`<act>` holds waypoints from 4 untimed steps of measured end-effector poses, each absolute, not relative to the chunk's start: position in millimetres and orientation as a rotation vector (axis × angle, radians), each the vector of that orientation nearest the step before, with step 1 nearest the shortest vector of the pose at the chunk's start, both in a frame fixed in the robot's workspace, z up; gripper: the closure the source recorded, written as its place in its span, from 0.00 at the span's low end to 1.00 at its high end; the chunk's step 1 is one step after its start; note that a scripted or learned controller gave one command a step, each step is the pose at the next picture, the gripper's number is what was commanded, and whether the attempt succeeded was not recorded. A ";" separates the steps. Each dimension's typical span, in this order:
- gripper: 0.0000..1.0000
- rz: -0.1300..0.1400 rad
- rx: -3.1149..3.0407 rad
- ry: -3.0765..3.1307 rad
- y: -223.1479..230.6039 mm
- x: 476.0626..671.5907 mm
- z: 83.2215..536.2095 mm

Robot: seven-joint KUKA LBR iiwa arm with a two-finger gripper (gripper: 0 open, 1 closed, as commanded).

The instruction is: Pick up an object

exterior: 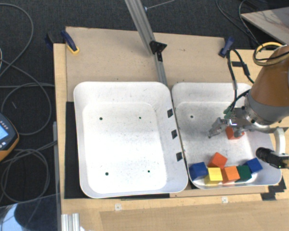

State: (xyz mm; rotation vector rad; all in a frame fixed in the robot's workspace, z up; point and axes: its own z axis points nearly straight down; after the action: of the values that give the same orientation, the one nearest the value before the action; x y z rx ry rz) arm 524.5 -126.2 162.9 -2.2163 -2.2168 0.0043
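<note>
My gripper hangs over the middle of the right bin, open, at the end of the grey arm with its orange band. One grey finger sticks out to the left. A red-orange block lies just right of that finger, under the gripper's body, with a gap between block and finger. I cannot see the other finger touching it. Along the bin's front wall sit a blue block, a yellow block, two orange blocks, a green block and another blue block.
The left bin lies beside the right one, sharing a raised divider. A slanted metal bar crosses above the back of the bench. Cables trail near the arm at the right bin's back corner.
</note>
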 end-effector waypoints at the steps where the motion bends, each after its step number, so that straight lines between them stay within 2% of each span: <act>1: 0.00 0.004 -2.218 -2.216 -133.0 529.6 113.8; 2: 1.00 -0.003 -2.221 -2.221 -132.8 531.4 127.8; 4: 1.00 -0.008 -2.225 -2.229 -135.2 545.2 248.7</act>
State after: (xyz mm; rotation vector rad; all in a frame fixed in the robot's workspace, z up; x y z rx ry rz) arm 545.2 -135.2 248.7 -2.2246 -2.2292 -0.0080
